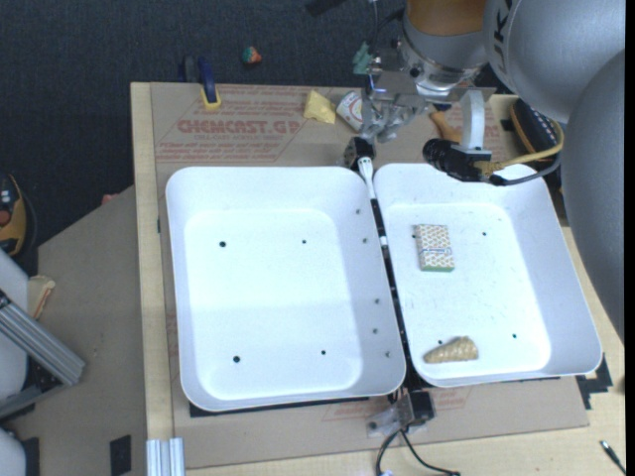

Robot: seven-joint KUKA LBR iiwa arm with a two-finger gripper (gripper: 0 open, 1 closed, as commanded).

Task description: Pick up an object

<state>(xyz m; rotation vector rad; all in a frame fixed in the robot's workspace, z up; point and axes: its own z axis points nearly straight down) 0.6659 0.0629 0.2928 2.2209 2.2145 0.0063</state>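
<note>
The claw [382,117] is seen above the bench [248,127], beyond the far rim of the bins, near the seam between them — whether it is clenched or released cannot be told, and nothing is seen in it. In the right bin [556,266] a patterned box [434,247] lies flat near the middle, and a tan wedge [452,350] rests by the near rim — well apart. No pick is judged done; the approach, the grasp and the lift are left.

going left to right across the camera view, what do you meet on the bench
left white bin → black strip between the bins → patterned box in the right white bin; the tan cone-shaped piece overlaps the box in left-right position, so I leave it unordered.
</note>
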